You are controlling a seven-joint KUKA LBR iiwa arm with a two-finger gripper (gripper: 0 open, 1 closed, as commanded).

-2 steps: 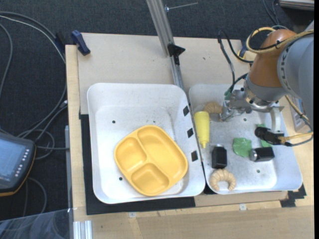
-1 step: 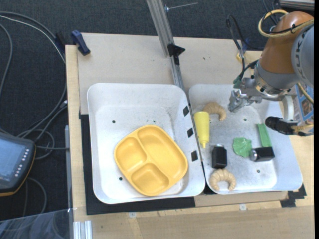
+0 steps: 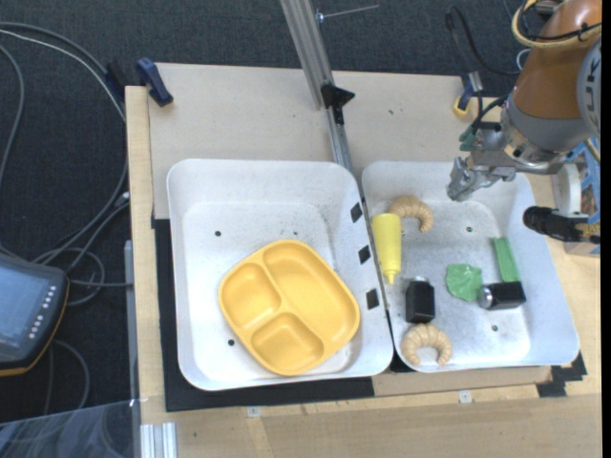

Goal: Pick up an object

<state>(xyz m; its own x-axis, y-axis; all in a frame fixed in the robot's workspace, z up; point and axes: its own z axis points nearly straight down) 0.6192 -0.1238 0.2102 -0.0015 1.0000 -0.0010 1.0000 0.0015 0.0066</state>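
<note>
Over the right bin (image 3: 563, 322) my gripper (image 3: 462, 185) is hanging near the far wall, with my arm coming in from the right side of the camera view. I cannot tell whether it is open or shut, since the tip is showing as one grey lump from above; nothing is showing in it.

Nearest to me is lying the far croissant (image 3: 412, 211), just toward the left and a little toward the near edge from the tip. It is curving like an arch, its ends pointing down the bin, so I am judging that a grasp across its middle is suiting better than one along it. Beside it the yellow bottle (image 3: 387, 244) is lying with its long axis running from far to near, close against the wall between the bins, which I am judging leaves little room on that side.

Farther toward the near edge are lying the black block (image 3: 419, 301), the green scrap (image 3: 464, 281), the green stick (image 3: 504, 258) with a dark cylinder (image 3: 502, 295) at its near end, and a second croissant (image 3: 427, 344). All are lying apart from the tip.

Across in the left bin (image 3: 191, 198) a yellow tray (image 3: 288, 305) is lying, well apart from me.
</note>
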